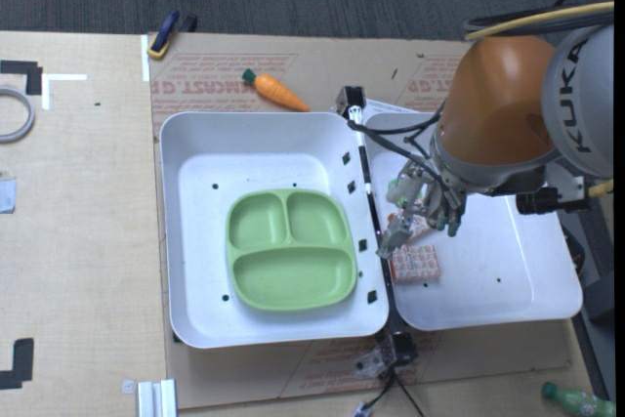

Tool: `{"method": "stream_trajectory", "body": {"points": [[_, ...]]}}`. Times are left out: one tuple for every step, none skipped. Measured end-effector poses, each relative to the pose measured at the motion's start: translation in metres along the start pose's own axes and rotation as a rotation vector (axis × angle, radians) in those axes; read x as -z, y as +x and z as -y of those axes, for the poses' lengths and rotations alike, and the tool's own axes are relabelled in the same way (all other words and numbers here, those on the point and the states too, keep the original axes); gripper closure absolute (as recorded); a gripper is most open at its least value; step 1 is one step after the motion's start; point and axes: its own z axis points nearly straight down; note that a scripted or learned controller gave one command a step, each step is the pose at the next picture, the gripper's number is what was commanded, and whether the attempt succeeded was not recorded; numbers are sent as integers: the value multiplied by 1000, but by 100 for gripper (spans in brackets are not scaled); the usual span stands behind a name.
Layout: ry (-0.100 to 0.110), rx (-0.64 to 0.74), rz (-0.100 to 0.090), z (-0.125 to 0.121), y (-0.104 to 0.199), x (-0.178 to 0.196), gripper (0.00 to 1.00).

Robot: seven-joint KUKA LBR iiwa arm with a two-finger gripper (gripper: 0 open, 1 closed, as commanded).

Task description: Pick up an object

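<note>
Two white bins side by side: left bin (pixel 186 210) bearing a green divided plate (pixel 291 249), right bin (pixel 508 288) under the grey-and-orange arm (pixel 498 112). Gripper (pixel 410 220) low by the right bin's left wall, finger spread impossible to tell. Just below it, lying flat, a small pink patterned packet (pixel 415 263), long axis roughly left-to-right. Beyond the bins, a toy carrot (pixel 276 90), leafy end pointing left.

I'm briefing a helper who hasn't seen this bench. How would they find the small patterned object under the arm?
Start at the right white bin, beside the bin holding the green divided plate. Near its left wall, just below the gripper, lies a small pink-and-white patterned block, the one loose item visible there.
</note>
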Motion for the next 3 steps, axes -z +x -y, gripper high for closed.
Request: {"method": "stream_trajectory", "body": {"points": [[0,181,0,24,40,0,0],[0,182,0,24,40,0,0],[-1,309,1,15,14,0,0]]}}
